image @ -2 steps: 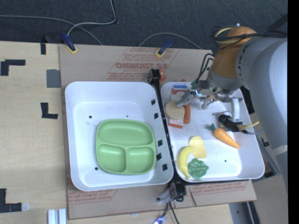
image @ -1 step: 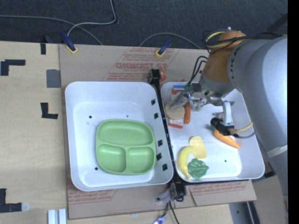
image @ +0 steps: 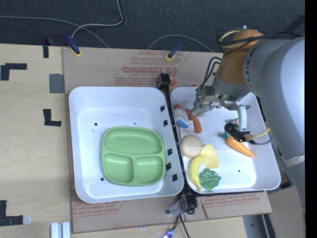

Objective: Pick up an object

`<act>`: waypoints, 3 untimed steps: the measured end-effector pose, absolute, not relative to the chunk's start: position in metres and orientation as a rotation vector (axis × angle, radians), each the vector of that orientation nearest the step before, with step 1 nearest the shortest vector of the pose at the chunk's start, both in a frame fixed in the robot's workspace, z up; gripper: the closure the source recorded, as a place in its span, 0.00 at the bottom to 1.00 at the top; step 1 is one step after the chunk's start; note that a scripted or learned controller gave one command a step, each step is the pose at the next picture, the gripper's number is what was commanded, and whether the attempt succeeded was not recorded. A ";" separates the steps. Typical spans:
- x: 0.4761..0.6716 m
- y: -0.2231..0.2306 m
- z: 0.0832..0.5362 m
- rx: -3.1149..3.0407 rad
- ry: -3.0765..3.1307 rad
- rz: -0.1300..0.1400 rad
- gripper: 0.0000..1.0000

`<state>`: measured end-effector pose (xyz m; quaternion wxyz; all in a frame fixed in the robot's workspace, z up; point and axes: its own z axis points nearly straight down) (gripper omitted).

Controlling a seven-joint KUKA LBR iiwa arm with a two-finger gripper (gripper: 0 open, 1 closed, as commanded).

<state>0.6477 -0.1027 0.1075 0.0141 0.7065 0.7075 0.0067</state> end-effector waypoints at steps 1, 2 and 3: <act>0.648 -0.103 0.107 2.201 2.203 0.021 0.00; 0.629 -0.105 0.094 2.208 2.199 0.019 0.00; 0.641 -0.105 0.087 2.217 2.213 -0.001 0.00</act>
